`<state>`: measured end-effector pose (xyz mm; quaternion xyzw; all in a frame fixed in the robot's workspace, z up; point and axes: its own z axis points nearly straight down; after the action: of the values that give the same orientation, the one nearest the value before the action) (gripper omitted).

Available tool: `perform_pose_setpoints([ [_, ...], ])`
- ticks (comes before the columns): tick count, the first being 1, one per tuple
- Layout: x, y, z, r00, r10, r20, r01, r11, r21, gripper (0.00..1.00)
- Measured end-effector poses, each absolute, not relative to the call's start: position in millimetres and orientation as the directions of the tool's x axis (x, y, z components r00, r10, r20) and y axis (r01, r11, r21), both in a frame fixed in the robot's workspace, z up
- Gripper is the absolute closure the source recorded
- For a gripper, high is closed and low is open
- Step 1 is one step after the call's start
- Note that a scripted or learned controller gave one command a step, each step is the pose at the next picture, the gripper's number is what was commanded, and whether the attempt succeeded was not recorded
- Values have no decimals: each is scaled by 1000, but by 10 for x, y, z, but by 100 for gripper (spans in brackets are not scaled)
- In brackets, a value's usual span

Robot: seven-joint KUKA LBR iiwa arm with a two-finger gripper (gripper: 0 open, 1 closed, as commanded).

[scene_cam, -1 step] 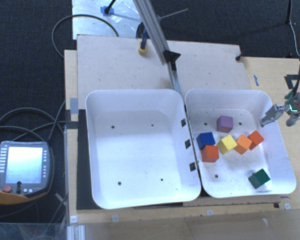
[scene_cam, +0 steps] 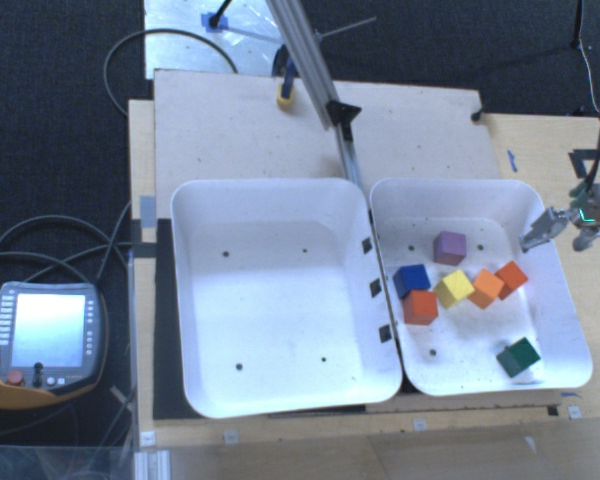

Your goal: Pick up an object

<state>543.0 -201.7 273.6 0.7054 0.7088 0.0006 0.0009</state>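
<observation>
My gripper (scene_cam: 548,226) sits at the right bin's (scene_cam: 480,193) far right rim, above the wall; I cannot tell its state. Inside the bin: purple cube (scene_cam: 450,247) mid-floor, blue cube (scene_cam: 412,279) touching red cube (scene_cam: 420,307), yellow cube (scene_cam: 455,288) beside two orange cubes (scene_cam: 498,283), green cube (scene_cam: 519,356) near the front corner.

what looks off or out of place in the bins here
Nothing stands out. Six blocks sit in the right bin; five cluster mid-bin, and the green block lies apart near the front corner. The gripper is at that bin's right rim.
</observation>
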Motion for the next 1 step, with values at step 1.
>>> perform_pose_setpoints([
  [1, 5405, -2121, 2216, -1, 1000, 0, 1000, 1, -2, 0],
])
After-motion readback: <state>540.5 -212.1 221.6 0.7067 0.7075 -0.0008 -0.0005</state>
